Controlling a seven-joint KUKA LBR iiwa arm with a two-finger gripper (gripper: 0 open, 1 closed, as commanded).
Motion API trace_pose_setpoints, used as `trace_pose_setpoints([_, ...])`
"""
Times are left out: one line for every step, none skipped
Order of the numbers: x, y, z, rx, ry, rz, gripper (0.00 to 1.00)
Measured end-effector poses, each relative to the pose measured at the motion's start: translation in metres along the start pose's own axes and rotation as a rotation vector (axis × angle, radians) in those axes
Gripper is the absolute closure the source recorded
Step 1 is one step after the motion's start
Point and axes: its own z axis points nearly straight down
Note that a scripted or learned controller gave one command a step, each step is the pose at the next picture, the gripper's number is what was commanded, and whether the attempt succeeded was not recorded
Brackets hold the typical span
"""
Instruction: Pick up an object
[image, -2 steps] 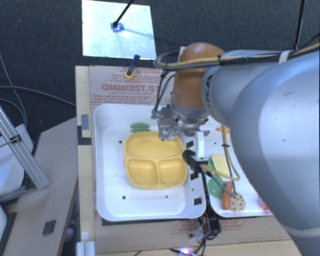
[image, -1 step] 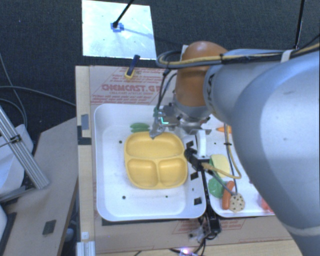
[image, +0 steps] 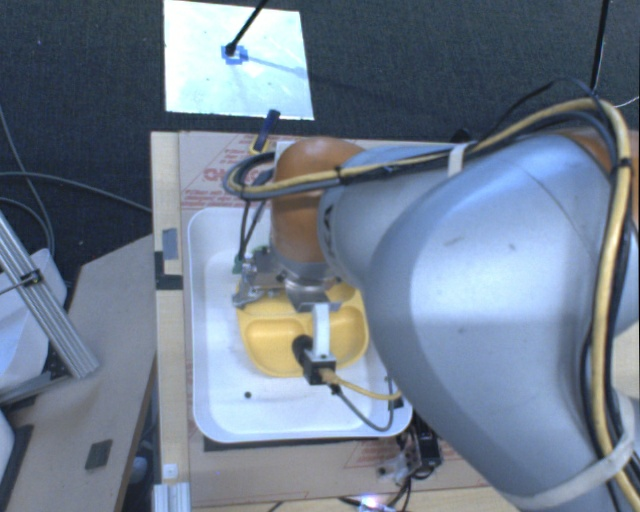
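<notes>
My arm comes in from the right and takes up most of the right side of the frame, wrist with its orange band pointing down into the white bin (image: 205, 300) at centre-left. My hand (image: 300, 305) sits low over a yellow object (image: 268, 345), rounded and blocky, lying in the middle of that bin, just below and under the hand in the frame. I can't tell how the hand is set, since the wrist housing and a white bracket with a black plug cover it from above. The key relation: the yellow object is right beneath the hand, slightly toward the lower left, its long axis roughly left-right across the bin. Whether there's contact I can't tell. My guess is we're at the descend or grasp step, nothing lifted yet. Small dark speck on the bin floor lower left, a yellow cable trailing lower right. Brown table (image: 110, 300) at left.
</notes>
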Motion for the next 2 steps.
trace_pose_setpoints([-0.003, 0.089, -0.056, 0.001, 0.002, -0.005, 0.00])
trace_pose_setpoints([-0.065, 0.062, -0.003, 0.010, 0.002, -0.005, 0.00])
